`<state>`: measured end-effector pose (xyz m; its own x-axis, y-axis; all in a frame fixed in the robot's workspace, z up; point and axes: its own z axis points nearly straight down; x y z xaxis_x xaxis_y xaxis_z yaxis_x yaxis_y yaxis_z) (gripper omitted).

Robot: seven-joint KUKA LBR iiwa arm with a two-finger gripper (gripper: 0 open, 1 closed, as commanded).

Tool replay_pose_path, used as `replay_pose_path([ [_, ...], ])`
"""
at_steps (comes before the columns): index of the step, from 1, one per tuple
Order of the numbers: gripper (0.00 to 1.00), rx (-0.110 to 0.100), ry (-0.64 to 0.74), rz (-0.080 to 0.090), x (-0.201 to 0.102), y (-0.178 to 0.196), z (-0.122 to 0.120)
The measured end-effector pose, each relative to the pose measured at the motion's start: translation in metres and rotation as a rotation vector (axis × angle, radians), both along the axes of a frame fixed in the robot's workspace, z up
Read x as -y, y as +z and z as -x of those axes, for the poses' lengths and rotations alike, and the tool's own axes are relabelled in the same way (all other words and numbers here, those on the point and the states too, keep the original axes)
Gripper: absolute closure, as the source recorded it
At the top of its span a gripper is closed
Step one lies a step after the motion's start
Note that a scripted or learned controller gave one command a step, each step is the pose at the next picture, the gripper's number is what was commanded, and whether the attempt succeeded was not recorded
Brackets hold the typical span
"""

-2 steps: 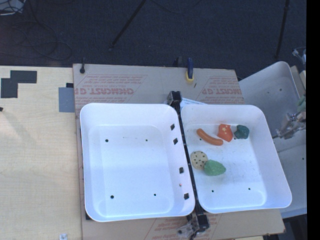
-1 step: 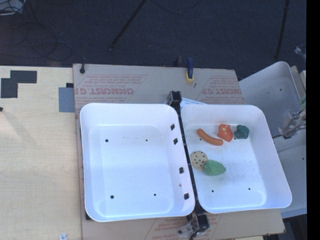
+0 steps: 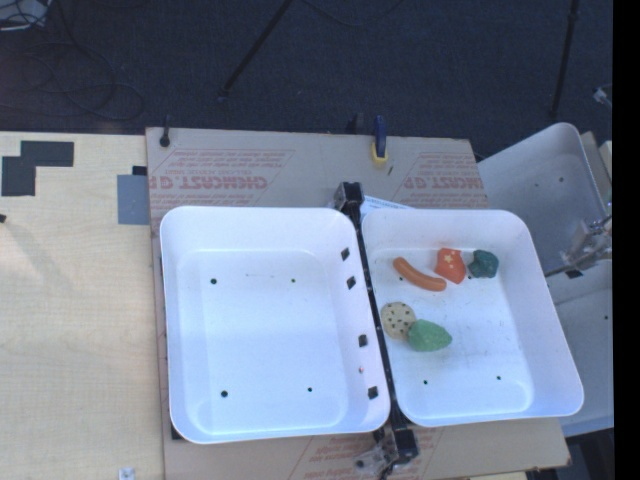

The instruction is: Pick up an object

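At the far left the pale wooden bench carries dark angular patches and a grey square. A sheet of printed cardboard lies under both bins, pinned at its far edge by a blue and yellow clamp.

The left bin sits flat on the cardboard. Its right rim touches the right bin, and small black clips run along the join.

All the loose things lie in the far-left part of the right bin. A round beige spotted disc lies nearest the join, and a bright green lump touches its right side. Beyond them lies an orange sausage-shaped piece. Just beside its right end is a red-orange piece, and next to that a dark green lump.

A grey metal plate sits further right, with a small metal fitting, perhaps a bracket, near the edge. The state of the jaws cannot be told from this view.
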<state>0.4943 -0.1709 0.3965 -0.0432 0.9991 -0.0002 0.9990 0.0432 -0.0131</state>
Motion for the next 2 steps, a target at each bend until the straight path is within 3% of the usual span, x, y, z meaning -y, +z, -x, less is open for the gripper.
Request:
replay_pose_path([
  [2,1.0,0.0,0.011,0.002,0.0009,0.0182,-0.0007],
])
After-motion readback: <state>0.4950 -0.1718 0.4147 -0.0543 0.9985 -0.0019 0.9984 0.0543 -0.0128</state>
